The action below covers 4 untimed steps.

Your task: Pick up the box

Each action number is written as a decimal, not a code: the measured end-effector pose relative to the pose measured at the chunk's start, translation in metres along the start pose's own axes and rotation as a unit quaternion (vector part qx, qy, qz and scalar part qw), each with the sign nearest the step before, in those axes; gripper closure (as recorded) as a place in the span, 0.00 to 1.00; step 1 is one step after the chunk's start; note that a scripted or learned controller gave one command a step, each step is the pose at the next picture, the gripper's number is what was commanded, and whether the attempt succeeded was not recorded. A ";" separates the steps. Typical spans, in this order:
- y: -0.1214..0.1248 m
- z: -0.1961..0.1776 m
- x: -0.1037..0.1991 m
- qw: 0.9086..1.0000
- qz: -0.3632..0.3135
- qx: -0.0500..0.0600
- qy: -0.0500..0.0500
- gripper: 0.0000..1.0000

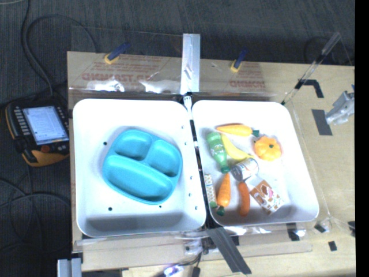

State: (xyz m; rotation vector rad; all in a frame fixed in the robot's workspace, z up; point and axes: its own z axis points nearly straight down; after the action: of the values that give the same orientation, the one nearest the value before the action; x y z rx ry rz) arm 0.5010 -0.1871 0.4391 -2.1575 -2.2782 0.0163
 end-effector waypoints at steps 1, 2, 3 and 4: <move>0.002 -0.008 0.000 1.000 0.000 0.002 -0.001 1.00; 0.003 -0.016 -0.001 1.000 -0.001 0.003 -0.002 1.00; 0.005 -0.023 -0.001 1.000 -0.001 0.005 -0.003 1.00; 0.007 -0.031 -0.002 1.000 -0.001 0.007 -0.004 1.00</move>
State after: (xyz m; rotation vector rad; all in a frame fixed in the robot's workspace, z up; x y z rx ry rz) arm 0.5081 -0.1885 0.4704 -2.1532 -2.2774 0.0416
